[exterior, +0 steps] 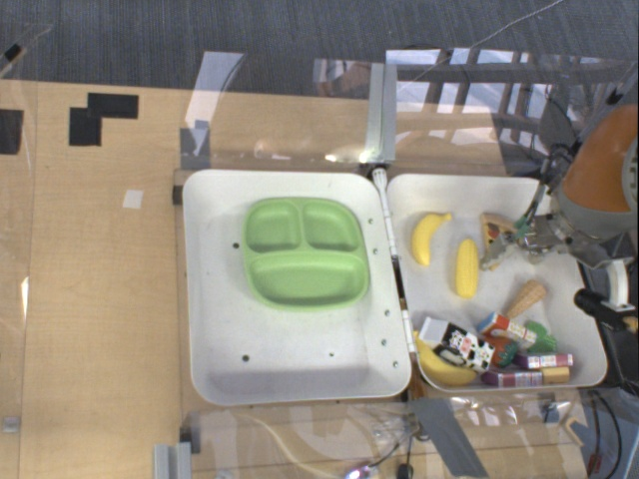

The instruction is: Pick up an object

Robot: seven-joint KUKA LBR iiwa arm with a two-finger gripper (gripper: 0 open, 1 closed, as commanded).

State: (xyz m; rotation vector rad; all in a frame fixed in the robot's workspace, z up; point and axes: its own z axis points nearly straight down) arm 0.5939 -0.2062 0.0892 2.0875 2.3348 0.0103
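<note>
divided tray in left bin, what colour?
Light green tray, seen in the camera view.

Green divided plate (305, 251) in left bin (215, 297); tool (507, 239) low over right bin (595, 367), beside pizza-slice toy (493, 231).

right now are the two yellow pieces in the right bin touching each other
Apart. The camera view shows a strip of bare white bin floor between the banana and the yellow piece beside it.

Grey arm (604, 203) with rounded orange band and dark metal claw (514, 238).
</note>
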